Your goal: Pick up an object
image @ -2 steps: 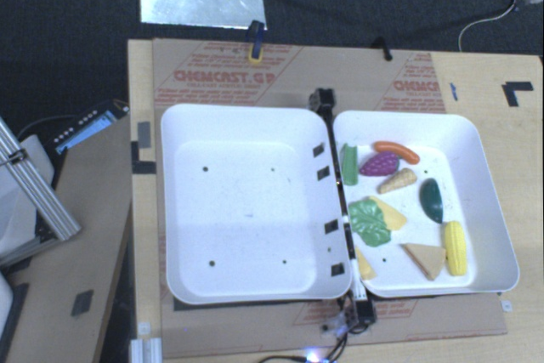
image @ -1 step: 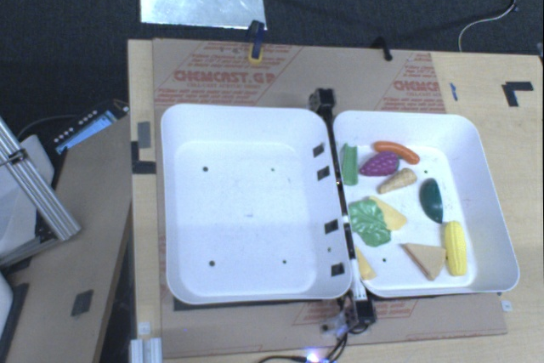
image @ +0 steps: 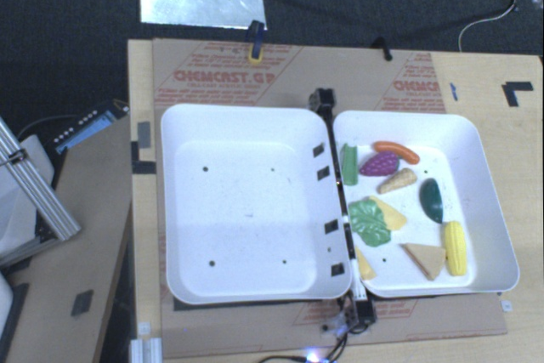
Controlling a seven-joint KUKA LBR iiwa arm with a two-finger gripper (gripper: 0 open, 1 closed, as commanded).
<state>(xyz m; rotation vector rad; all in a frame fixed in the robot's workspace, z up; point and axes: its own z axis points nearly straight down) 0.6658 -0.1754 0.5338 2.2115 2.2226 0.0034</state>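
Nothing is picked yet; the job stands at its start, with a target to be chosen. All the toy food lies in the right bin (image: 489, 183), while the left bin (image: 183, 183) sits beside it on the desk (image: 476, 76). The corn (image: 455, 247) lies near the right wall, apart from the dark green piece (image: 432, 200) and the leafy green (image: 370, 220), so it looks an easy choice. The tool's state and its place relative to the corn I cannot tell. The next move calls for a descent over one piece.

Two bins (image: 246, 119), nine toy foods (image: 379, 164)
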